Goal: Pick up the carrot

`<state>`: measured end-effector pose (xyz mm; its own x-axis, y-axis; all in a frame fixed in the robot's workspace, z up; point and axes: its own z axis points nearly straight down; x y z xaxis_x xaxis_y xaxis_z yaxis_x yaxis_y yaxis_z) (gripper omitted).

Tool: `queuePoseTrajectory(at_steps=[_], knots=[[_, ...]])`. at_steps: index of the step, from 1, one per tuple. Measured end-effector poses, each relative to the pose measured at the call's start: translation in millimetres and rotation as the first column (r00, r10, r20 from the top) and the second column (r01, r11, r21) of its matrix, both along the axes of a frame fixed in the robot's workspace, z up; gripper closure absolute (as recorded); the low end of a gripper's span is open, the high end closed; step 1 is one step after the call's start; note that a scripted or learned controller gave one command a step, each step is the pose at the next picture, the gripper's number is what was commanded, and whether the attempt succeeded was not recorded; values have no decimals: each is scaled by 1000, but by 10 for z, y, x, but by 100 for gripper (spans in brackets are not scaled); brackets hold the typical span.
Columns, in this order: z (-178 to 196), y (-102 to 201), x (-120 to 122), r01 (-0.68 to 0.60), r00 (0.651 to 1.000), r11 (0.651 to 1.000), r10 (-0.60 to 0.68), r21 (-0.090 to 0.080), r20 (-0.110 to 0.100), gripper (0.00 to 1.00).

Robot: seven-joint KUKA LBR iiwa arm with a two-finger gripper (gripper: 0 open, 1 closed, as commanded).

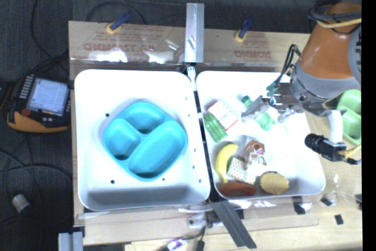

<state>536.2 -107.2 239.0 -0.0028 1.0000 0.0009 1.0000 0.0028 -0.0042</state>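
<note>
White plastic formed the two shallow bins on the worktop (pixel 135 47), seen from the fixed camera above. The left bin (pixel 88 144) held a blue divided tray (pixel 145 138). The right bin (pixel 299 150) held a clutter along its near and left side: a green item (pixel 214 126) against the dividing wall, a small pink-and-white box (pixel 222 114), a yellow banana (pixel 225 158), a patterned packet (pixel 254 153), a checked carton (pixel 238 171), a tan potato-like lump (pixel 274 183) and a dark reddish-orange piece (pixel 237 188) at the near wall, which could have been the carrot, though that was not certain. The grey arm with its orange band (pixel 329 56) reached in from the right, and its gripper (pixel 262 107) hung over the bin's far middle beside a small green object (pixel 264 121); whether it was apart or together could not be told.
</note>
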Motion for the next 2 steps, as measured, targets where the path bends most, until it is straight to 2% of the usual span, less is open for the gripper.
queuePoseTrajectory(at_steps=[1, 2], knots=[[-465, 886, 207, 180, 984, 984, -180, -1, -2, 0], [-341, 392, -468, 277, 961, 961, -277, -2, -2, 0]])
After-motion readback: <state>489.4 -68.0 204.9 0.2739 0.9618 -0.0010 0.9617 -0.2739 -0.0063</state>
